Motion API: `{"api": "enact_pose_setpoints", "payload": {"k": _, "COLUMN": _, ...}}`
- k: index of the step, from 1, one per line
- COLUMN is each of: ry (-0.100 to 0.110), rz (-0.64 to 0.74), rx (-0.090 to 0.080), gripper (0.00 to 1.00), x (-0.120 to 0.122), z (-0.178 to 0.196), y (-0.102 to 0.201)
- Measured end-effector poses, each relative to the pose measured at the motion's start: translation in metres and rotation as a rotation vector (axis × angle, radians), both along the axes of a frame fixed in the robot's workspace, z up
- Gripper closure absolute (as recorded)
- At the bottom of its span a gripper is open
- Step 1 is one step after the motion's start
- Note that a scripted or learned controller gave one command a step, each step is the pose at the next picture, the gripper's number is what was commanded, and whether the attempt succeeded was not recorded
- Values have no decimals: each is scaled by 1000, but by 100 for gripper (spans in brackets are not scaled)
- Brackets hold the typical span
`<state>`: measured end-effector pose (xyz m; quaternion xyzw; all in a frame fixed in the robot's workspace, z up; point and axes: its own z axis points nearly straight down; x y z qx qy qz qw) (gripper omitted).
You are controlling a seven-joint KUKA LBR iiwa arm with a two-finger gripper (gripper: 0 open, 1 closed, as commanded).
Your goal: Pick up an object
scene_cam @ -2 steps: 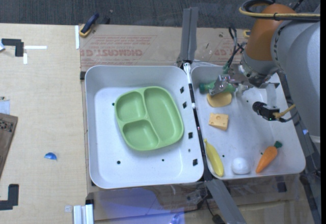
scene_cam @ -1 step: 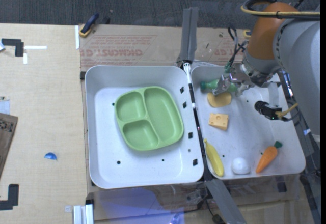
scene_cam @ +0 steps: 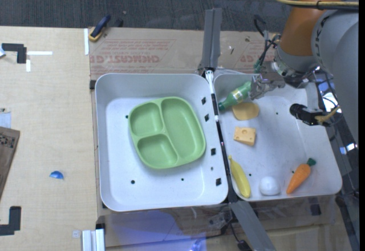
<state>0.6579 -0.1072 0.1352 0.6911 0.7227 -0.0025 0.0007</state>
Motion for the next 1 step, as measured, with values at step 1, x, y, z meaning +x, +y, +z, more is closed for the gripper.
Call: {"api": "enact_pose_setpoints", "payload": {"k": 1, "ry": -3, "rz": -214, "rx": 2, "gripper": 100, "x": 1, "z": 56, "y": 74}}
